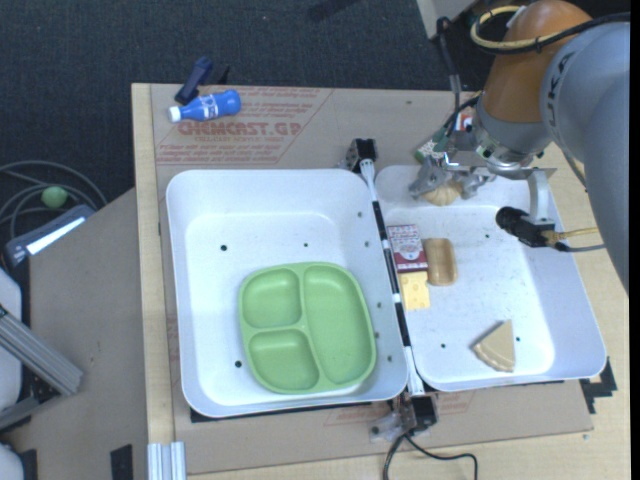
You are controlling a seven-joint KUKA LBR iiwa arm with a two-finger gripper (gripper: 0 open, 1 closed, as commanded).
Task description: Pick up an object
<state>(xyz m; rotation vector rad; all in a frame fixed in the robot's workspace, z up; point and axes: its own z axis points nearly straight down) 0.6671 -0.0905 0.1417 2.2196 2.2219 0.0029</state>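
My gripper (pixel 442 178) is low over the far left corner of the right bin (pixel 560 308). A small beige lump (pixel 440 195) lies right beneath it, touching or nearly touching it. Further forward in that bin, near the left wall, lie a red and white packet (pixel 404 246), a brown bread-like piece (pixel 439 261) and a yellow cheese slice (pixel 415 293). A tan wedge (pixel 495 346) rests near the bin's front edge.
The left bin (pixel 210 218) holds a green divided plate (pixel 305 326). A blue and white bottle (pixel 205 105) lies on the bench behind the left bin. The grey arm (pixel 590 88) reaches in from the upper right.
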